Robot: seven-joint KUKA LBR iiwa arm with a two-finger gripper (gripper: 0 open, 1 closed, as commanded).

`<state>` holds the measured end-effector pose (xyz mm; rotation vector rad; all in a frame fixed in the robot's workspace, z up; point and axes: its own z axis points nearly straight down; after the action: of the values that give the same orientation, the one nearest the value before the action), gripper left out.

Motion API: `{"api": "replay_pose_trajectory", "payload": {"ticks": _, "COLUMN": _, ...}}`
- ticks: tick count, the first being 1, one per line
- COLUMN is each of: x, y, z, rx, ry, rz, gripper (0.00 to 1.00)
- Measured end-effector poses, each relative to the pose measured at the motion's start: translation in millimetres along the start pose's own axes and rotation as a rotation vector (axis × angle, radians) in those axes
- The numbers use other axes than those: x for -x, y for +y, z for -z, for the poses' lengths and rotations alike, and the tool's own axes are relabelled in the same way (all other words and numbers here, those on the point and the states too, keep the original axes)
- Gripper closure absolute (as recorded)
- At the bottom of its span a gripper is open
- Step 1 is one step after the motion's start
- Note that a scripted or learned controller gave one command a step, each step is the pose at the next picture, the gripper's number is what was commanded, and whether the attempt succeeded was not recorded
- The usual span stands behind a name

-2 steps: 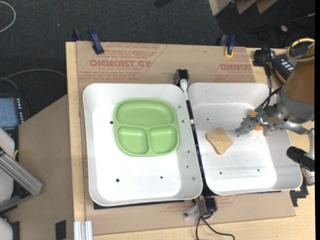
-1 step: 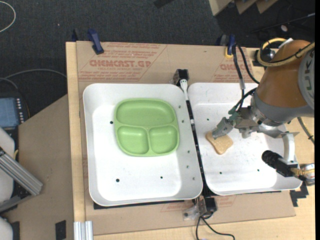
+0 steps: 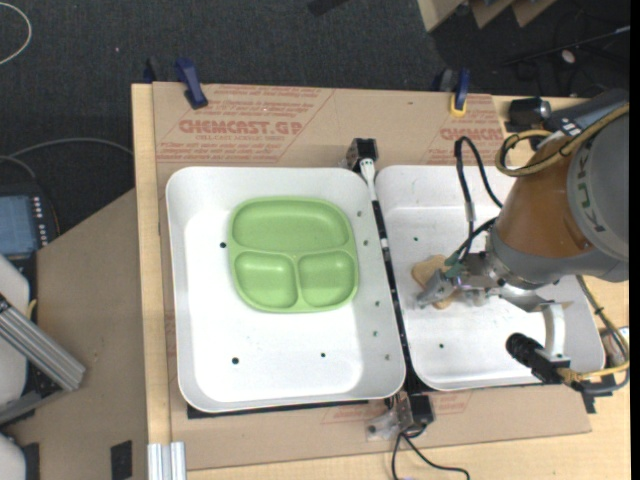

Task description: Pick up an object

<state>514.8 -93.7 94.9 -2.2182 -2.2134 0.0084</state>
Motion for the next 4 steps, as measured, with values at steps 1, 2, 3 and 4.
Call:
{"api": "replay_pose_trajectory", "payload": {"ticks": 1, "x": 29, "y": 53, "z": -8, "rx": 0.015, "ry": -0.002, "rz": 0.004, "gripper": 0.00}}
{"api": "replay_pose_trajectory", "payload": {"ticks": 2, "x": -69, "y": 18, "z": 95, "rx": 0.016, "ry": 0.001, "rz": 0.011, "gripper": 0.00}}
{"api": "replay_pose_trajectory", "payload": {"ticks": 3, "x": -45, "y": -21, "z": 113, "rx": 0.006, "ry": -0.001, "rz": 0.000, "gripper": 0.00}}
{"api": "replay_pose_trajectory", "payload": {"ticks": 4, "x": 9, "y": -36, "z": -13, "rx": -0.001, "ry": -0.002, "rz": -0.005, "gripper": 0.00}}
